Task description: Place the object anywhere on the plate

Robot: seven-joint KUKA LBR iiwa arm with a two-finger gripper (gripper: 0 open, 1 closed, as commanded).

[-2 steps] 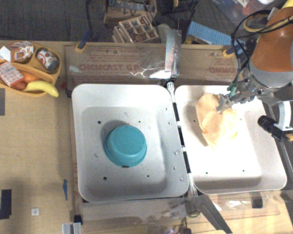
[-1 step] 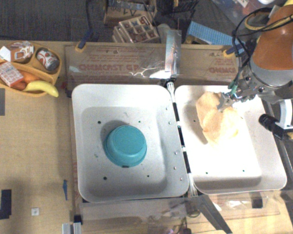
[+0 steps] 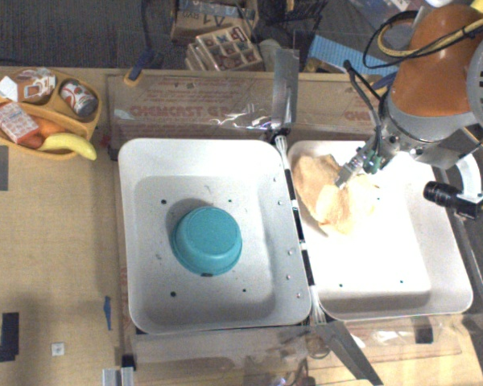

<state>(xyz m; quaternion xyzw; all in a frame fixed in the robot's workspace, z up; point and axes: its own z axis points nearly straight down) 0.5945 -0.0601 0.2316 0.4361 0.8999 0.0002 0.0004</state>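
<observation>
A teal round plate (image 3: pixel 208 240) lies in the middle of the left white bin (image 3: pixel 145 175). In the right bin (image 3: pixel 402 272), against its upper left wall, rests a pale tan, floppy object (image 3: pixel 312 175), with a yellower lump (image 3: pixel 338 205) just below it. My gripper (image 3: pixel 350 172) hangs low over the upper right edge of this tan object, at or very near its surface. The grey arm with its orange band (image 3: pixel 435 51) comes in from the upper right. Whether anything is gripped is hidden by glare and the gripper body.
A yellow tray (image 3: pixel 0 123) with a banana and food packets sits on the bench at the far left. A metal divider (image 3: pixel 284 87) stands behind the seam between the bins. A black cylinder (image 3: pixel 444 194) juts over the right bin's right side.
</observation>
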